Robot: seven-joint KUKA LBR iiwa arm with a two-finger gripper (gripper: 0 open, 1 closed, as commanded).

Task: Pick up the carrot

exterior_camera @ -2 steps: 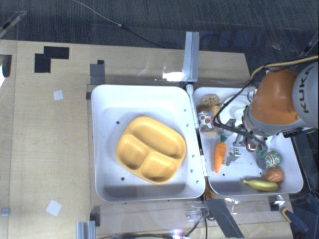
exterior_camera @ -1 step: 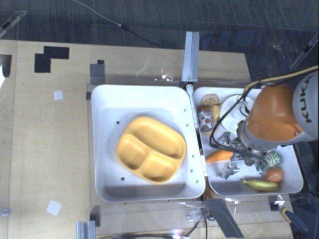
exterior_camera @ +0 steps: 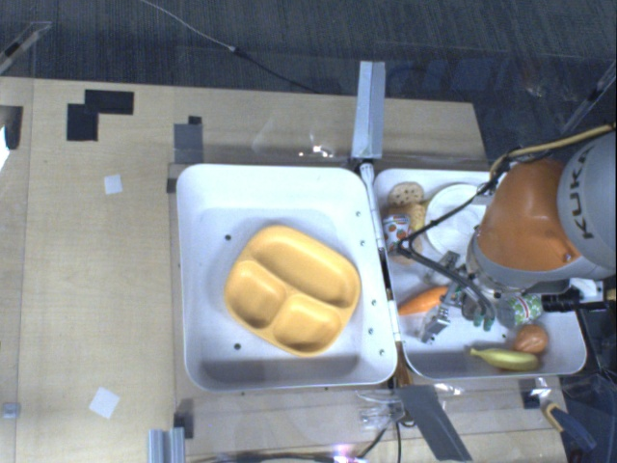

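Observation:
The carrot (exterior_camera: 421,302) is a short orange piece lying in the right bin (exterior_camera: 576,360), close to its left wall. My gripper (exterior_camera: 451,313) hangs just right of the carrot, its metal fingers pointing down and left toward the bin floor. The fingers sit beside the carrot's right end, and nothing shows between them. The arm's orange band (exterior_camera: 521,222) covers much of the bin's middle.
A yellow sectioned plate (exterior_camera: 291,287) lies in the left bin (exterior_camera: 198,355). The right bin also holds a banana (exterior_camera: 505,358) at the front, a reddish-brown onion (exterior_camera: 530,339), a white plate (exterior_camera: 453,205), a cookie (exterior_camera: 407,195) and a small printed can (exterior_camera: 395,229).

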